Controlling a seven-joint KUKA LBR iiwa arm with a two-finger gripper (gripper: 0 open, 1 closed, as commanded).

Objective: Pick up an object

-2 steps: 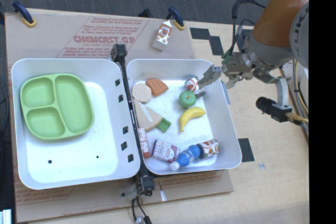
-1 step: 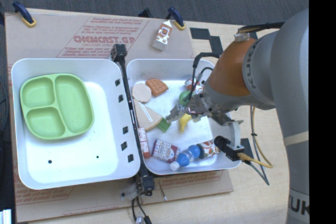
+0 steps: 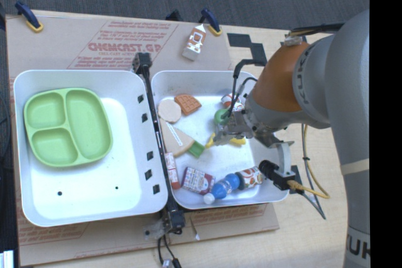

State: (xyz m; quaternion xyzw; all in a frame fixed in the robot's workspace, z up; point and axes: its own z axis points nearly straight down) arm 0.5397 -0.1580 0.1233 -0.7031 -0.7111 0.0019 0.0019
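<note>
A: Two white bins are sitting side by side on the surface (image 3: 251, 50) you are looking down on. Where is your arm working?

B: You are seeing the arm (image 3: 314, 81) reaching in from the right, with its orange band hanging over the right bin (image 3: 207, 80). The pincer (image 3: 221, 133) is sitting low inside that bin, near its middle.

A: Are you making out what the pincer is doing?

B: You cannot tell whether it is wide or narrow; the wrist is hiding most of it. A yellow piece (image 3: 237, 141) is lying just beside it, and a green round piece (image 3: 222, 115) is showing just above it, but nothing is plainly showing between its tips.

A: What else is lying in that bin for you to pick?

B: You are looking at a waffle-like brown toy (image 3: 187, 103) and a round cream slice (image 3: 169, 111) near the far left corner, a pale wedge (image 3: 176, 139) with a small green block (image 3: 196, 149) touching its tip, and along the near wall a red packet (image 3: 196, 180), a blue-capped bottle (image 3: 224, 188) and another small bottle (image 3: 250, 177).

A: And the left bin (image 3: 38, 198)?

B: A green divided tray (image 3: 68, 127) is resting in its far half. A small carton (image 3: 195, 42) is lying outside on the cardboard sheet (image 3: 119, 47).
</note>
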